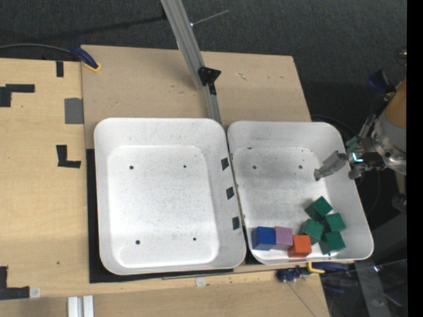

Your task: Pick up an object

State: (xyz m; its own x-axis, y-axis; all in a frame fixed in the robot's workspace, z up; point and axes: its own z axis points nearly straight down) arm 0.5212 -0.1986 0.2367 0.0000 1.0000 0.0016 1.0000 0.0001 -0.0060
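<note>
The tool hung over the right bin's upper right area with nothing visibly in it — whether spread or pressed together I could not tell — while the blocks sat clustered in that bin's lower right corner: blue, purple, orange and several green.

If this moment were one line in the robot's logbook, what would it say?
arm: at right bin's right rim | gripper: over bin, nothing seen held | blocks: blue, purple, orange, green in near-right corner
</note>
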